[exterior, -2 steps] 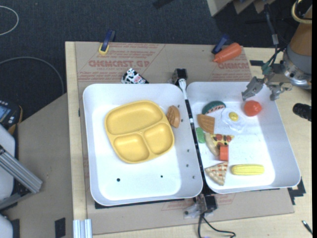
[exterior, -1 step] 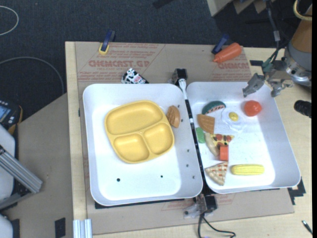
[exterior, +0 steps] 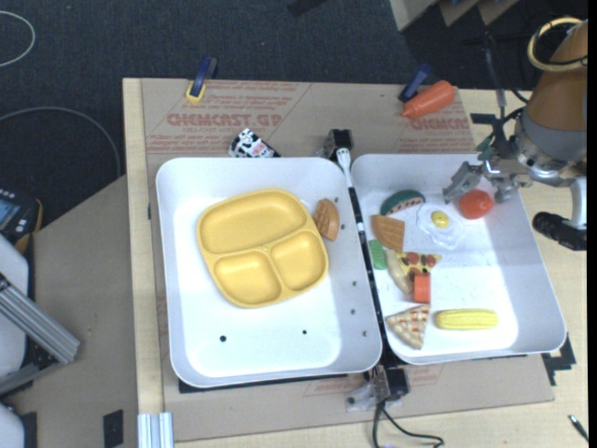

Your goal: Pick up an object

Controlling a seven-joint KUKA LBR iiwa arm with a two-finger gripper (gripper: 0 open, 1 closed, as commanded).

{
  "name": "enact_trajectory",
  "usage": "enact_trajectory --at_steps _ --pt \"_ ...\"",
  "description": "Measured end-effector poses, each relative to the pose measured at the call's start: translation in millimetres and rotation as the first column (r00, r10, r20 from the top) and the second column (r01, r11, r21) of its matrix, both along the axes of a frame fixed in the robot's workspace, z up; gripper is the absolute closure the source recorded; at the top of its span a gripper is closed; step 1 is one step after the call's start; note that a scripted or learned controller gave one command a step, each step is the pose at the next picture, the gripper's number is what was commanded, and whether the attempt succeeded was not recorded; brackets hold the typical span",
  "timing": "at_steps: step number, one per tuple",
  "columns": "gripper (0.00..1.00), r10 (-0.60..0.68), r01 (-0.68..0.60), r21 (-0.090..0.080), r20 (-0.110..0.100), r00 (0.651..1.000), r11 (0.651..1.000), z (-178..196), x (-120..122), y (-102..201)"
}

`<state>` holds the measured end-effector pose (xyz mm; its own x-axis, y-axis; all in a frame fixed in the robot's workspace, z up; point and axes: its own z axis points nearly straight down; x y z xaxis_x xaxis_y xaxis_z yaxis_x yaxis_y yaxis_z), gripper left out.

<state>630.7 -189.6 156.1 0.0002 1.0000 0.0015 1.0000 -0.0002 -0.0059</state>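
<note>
You're at the lift stage, by my reading: your gripper [exterior: 478, 187] sits over the far right part of the right bin [exterior: 522, 278] with a red tomato [exterior: 476, 204] between its fingers, so it appears to be grasping it. The next move calls for a straight, steady rise so the round tomato doesn't slip.

Count two bins on the surface. The right one also has one corn cob [exterior: 465, 319], one fried egg [exterior: 438, 219], two pizza slices [exterior: 409, 326] and a few smaller foods. The left bin [exterior: 270, 353] has one yellow divided plate [exterior: 262, 247] and one brown nut-like piece [exterior: 326, 218].
</note>
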Motion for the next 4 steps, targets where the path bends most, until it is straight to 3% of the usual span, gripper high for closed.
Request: enact_trajectory --at_steps 1,2,3,4 --pt "0.0 0.0 0.0 0.0 -0.002 1.0 1.0 -61 -2 -6" --pt "0.0 0.001 -0.001 -0.001 0.003 1.0 1.0 -71 -2 -6" --pt "1.0 0.002 -0.002 -0.002 0.01 1.0 1.0 -58 0 -5" --pt "1.0 0.001 -0.001 -0.005 0.014 1.0 1.0 7 2 -6"
